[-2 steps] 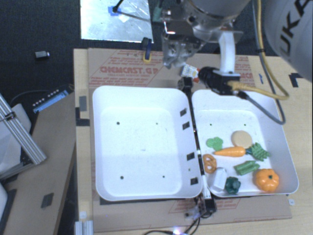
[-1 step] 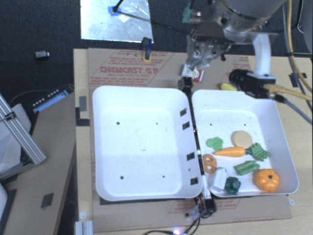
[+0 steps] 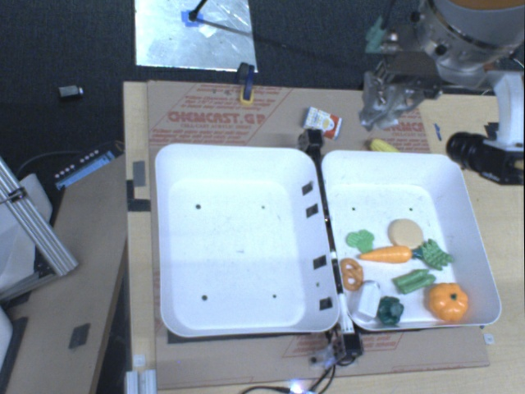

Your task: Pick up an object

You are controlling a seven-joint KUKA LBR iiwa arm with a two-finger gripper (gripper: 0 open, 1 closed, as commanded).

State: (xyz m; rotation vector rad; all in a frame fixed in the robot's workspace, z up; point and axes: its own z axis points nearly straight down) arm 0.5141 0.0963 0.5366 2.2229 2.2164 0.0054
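White plastic makes up the two bins: the left bin (image 3: 234,236) and the right bin (image 3: 410,187), whose near edge carries a small heap of toy food. The grey arm (image 3: 472,11) hangs above the bench's far right corner, outside the bins, and its claw (image 3: 385,105) is over the cardboard beyond the right bin's far edge; whether it is spread or closed I cannot tell, and nothing shows in its grip.

Along the near edge lie an orange pumpkin (image 3: 447,300) at the near right corner, a carrot (image 3: 385,255), a tan round piece (image 3: 405,232), a green pod (image 3: 413,281), a broccoli bit (image 3: 359,240) and a pretzel (image 3: 352,273).

The pumpkin looks the best target: it stands a little apart. Descend straight over it, straddling its widest part, clear of the bin's wall.
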